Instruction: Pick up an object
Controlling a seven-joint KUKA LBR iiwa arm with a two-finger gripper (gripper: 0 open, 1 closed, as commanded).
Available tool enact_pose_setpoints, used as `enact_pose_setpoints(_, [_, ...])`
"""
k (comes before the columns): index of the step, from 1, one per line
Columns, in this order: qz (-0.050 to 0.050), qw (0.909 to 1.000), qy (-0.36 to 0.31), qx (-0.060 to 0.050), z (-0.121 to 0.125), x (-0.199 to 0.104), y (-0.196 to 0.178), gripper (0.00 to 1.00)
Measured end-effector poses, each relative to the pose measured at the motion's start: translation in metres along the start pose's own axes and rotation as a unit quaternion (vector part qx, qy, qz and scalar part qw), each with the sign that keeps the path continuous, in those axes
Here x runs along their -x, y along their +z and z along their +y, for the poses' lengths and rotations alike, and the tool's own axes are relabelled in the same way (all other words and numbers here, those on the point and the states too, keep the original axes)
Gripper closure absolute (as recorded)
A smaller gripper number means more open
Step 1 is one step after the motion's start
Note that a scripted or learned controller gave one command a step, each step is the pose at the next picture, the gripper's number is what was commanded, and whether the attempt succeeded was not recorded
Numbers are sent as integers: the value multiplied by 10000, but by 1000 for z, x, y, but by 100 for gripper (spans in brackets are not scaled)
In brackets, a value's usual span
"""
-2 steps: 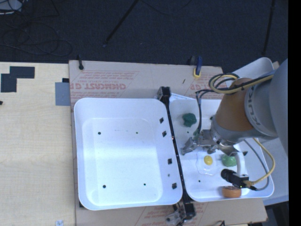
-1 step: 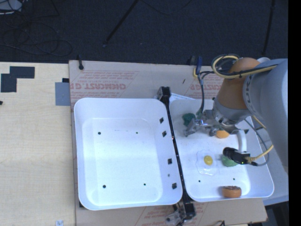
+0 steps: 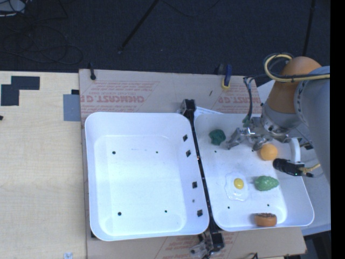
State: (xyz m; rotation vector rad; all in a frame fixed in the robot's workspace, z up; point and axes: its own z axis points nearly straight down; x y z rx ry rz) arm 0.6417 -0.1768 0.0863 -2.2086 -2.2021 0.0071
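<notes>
My claw (image 3: 235, 140) sits low in the right bin (image 3: 302, 212), pointing toward the dark green lump (image 3: 217, 136), just beside it, apart. Fingers look splayed, nothing between them; view is small, so approx. Lump: knobbly, rounded, no clear long axis. Rel. to that lump: smooth orange ball (image 3: 268, 152) on the far side of my claw; flat glossy fried egg (image 3: 237, 186) nearer cam; light green leafy piece (image 3: 266, 183) beside egg, long axis across bin; orange-brown ridged disc (image 3: 265, 219) at the near wall.
</notes>
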Motion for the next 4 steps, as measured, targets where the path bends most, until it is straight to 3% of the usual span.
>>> enact_pose_setpoints(1, [-69,9999,-22,117,1,-7,-81,0])
enact_pose_setpoints(2, [-93,9998,-33,180,7,30,-24,0])
enact_pose_setpoints(3, [-83,9999,-2,143,-9,37,-123,0])
enact_pose_setpoints(4, [-88,9998,-14,166,4,35,-29,0])
